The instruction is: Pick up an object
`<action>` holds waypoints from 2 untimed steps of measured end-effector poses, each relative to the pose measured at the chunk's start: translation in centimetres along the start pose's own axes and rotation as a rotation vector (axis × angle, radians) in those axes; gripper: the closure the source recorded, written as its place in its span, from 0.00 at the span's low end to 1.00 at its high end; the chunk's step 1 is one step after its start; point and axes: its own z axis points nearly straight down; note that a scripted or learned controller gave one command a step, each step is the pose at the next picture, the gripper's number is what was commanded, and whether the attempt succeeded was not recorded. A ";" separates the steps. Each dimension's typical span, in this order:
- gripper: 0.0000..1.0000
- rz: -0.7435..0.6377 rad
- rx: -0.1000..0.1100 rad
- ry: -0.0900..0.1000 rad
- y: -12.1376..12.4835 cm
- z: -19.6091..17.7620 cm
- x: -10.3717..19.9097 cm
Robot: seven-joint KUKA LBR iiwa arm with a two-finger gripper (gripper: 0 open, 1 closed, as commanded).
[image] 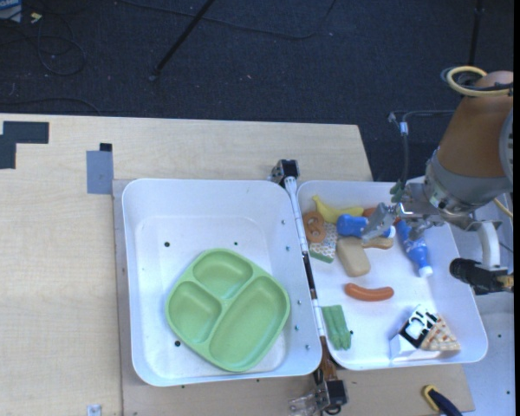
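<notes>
Camera view, right white bin (468, 319): I have the tool (383, 224) low over the clutter at the bin's far side, beside a small blue plastic block (351, 225). I cannot tell whether it grips anything. Nearest candidate is the tan bread-shaped toy (354, 256), just below the tool; I judge it light, rigid, smooth, best pinched across its narrow width. Red sausage toy (369, 293) lies apart, likely rolls. Green divided plate (228, 308) sits in the left bin (147, 232).
</notes>
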 end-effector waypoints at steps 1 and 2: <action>0.00 0.002 -0.012 -0.002 -6.4 10.3 -3.9; 1.00 0.006 -0.008 0.001 -6.4 9.5 -3.9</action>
